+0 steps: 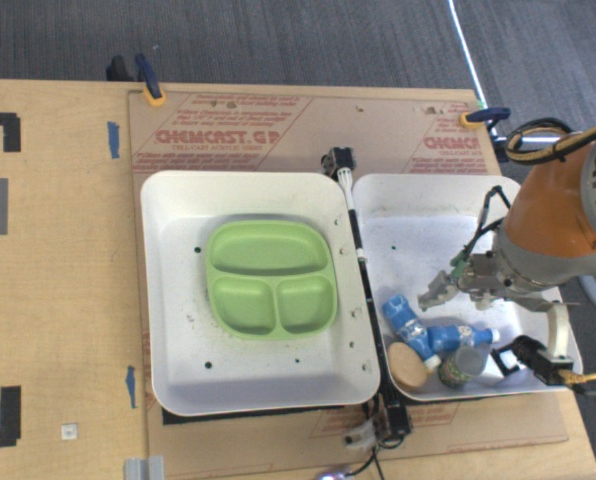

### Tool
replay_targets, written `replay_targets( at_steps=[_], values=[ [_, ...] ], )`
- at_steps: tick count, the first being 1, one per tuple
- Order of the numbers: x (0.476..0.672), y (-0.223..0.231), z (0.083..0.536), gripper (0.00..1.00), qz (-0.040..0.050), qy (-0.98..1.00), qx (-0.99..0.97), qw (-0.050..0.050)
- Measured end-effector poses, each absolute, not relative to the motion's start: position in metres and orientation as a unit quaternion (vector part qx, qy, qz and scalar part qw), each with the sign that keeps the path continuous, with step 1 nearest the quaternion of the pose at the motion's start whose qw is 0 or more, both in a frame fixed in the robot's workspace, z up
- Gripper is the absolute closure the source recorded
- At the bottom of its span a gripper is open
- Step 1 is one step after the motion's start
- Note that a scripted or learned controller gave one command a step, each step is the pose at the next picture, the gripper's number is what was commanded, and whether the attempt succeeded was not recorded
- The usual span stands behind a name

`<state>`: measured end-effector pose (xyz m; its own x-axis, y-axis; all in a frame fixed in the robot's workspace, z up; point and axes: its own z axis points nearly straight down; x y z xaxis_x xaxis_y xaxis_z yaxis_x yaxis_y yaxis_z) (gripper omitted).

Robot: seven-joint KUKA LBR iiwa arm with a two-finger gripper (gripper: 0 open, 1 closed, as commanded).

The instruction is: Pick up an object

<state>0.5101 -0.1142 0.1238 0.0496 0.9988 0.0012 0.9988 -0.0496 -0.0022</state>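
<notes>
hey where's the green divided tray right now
The green divided tray lies flat in the middle of the left white bin, on the camera view's left, across the divider from the right bin holding the blue bottle.

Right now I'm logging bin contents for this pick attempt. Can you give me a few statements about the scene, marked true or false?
1. A green divided tray lies in the left bin. True.
2. The tray has five compartments. False: three show, one long and two smaller.
3. A blue crumpled plastic bottle lies in the right bin. True.
4. The objects in the right bin are piled at its far edge. False: they cluster at its near edge.
5. The gripper hangs over the right bin. True.
</notes>
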Motion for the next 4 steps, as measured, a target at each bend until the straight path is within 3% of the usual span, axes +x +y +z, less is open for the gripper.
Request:
replay_targets(
  at_steps=[1,2,3,4],
  values=[
    [0.481,-0.095,0.087,0.0,-0.002,-0.641,-0.768,-0.004],
    [0.483,-0.095,0.097,1.0,-0.0041,-0.64,-0.768,-0.006],
    [0.483,-0.095,0.097,0.0,-0.0038,-0.64,-0.768,-0.006],
    [0.545,-0.16,0.086,0.0,-0.0009,-0.698,-0.716,-0.002]
  ],
)
